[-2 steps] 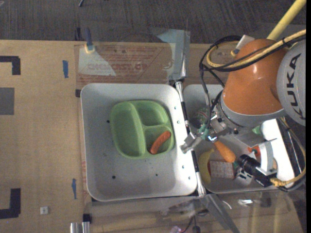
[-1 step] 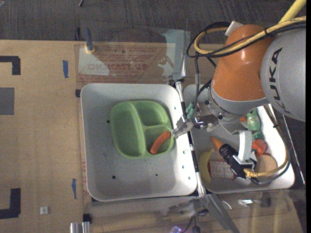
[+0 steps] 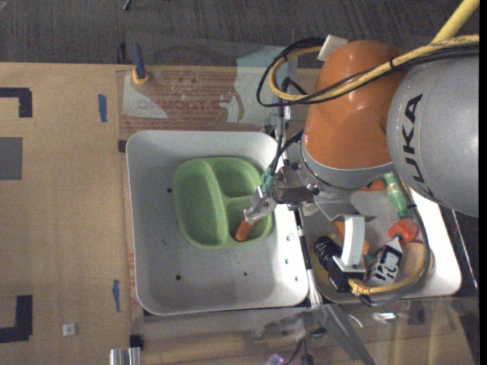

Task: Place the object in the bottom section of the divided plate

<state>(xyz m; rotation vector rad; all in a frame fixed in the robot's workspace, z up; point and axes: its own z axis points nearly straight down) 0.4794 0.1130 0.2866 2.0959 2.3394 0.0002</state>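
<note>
The large grey arm with the orange band (image 3: 358, 112) is seen at three o'clock. The green divided plastic plate (image 3: 199, 200) is laid in the left shallow white bin (image 3: 152, 265). A small orange carrot-shaped object (image 3: 245, 229) is pinched by the two-finger gripper (image 3: 255, 213) over the plate's section at four o'clock.

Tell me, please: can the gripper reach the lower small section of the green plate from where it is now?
Probably yes. The gripper hangs right over the green divided plate at its right side, with an orange object at its tip over that small section. Nothing stands between them.
</note>
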